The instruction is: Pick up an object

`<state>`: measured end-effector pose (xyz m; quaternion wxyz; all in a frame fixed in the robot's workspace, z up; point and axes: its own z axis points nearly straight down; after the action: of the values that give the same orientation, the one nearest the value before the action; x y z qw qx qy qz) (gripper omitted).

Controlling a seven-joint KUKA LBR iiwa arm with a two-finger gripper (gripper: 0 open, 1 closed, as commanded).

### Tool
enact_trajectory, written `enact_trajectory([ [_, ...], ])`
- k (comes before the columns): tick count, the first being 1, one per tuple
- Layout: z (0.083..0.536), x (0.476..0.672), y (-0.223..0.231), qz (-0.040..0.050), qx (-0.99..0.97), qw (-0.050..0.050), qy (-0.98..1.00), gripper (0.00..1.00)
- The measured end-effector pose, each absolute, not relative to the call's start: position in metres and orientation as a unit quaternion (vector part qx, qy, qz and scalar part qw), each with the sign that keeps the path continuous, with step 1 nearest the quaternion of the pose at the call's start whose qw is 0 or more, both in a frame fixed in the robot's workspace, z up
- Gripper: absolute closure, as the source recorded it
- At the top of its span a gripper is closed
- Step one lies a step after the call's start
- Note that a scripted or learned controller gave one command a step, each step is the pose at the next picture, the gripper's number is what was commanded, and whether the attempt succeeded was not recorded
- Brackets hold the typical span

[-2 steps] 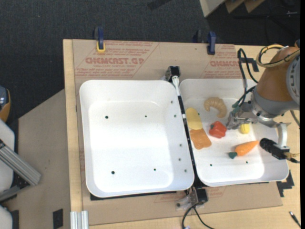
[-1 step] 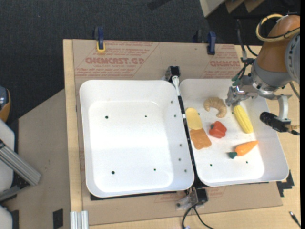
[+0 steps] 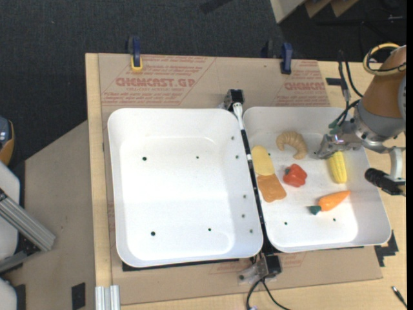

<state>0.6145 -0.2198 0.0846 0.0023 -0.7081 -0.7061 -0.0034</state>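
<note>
The right bin (image 3: 290, 236) holds several toy foods. A tan croissant (image 3: 293, 142) lies near its back, a yellow block (image 3: 261, 160) and an orange-brown slab (image 3: 271, 188) run along its left wall, a red pepper (image 3: 295, 175) sits in the middle, a corn cob (image 3: 337, 166) stands to the right, and a carrot (image 3: 330, 201) lies toward the front. My gripper (image 3: 330, 144) reaches in from the right and hangs low just above the top end of the corn cob, right of the croissant. Nothing shows between its fingers.
The left bin (image 3: 181, 186) is bare white with small black dots. Both bins rest on a brown board (image 3: 193, 76) held by blue clamps at the back. A black clip (image 3: 234, 98) sits where the bins meet, and cables run near the front edge.
</note>
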Motion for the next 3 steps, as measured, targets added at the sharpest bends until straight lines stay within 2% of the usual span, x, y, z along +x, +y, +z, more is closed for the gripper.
enact_trajectory([
  [1,0.087,0.561,-0.220,-0.0037,-0.706,0.002,-0.708,1.00],
  [2,0.085,0.491,-0.220,-0.0023,-0.707,0.005,-0.707,1.00],
  [3,0.164,0.511,-0.224,-0.0016,-0.706,-0.005,-0.708,1.00],
])
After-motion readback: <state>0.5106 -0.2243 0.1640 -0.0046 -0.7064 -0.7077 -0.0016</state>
